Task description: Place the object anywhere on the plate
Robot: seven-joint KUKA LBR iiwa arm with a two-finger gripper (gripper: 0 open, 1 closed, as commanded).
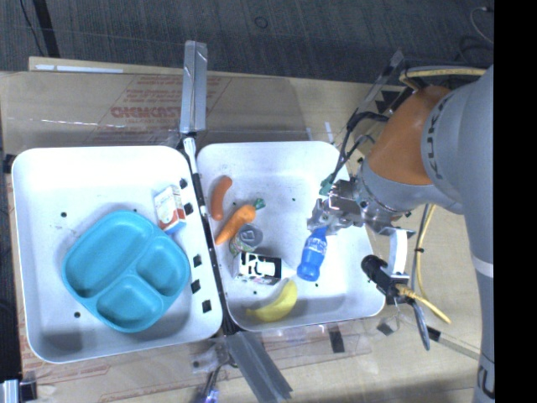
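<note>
Gripper (pixel 323 218) down in right bin (pixel 336 154), near its right wall, clamped on cap end of blue bottle (pixel 312 257); neck visible between the fingers, body hanging toward the bin's front edge. Hard to tell whether bottle base was resting on the floor or just clear of it. Blue divided plate (pixel 126 269) in left bin (pixel 42 225), toward its front-left corner, nothing on it; small red-and-white carton (pixel 170 206) just beside its back-right rim. Elsewhere in right bin: sausage (pixel 220 196) and carrot (pixel 234 222) near the left wall, grey round piece (pixel 249 238) and black-and-white card (pixel 260 266) below them, banana (pixel 275 301) at the front edge. Judged: bottle light, rigid plastic, smooth and round, so likely to swivel or slip in a neck grip; hold under the cap collar looked like the sound spot, mid-body the fallback. Judged risk: swinging body clipping the divider between bins during carry-over, or rolling once set down; plate compartments should stop that.
</note>
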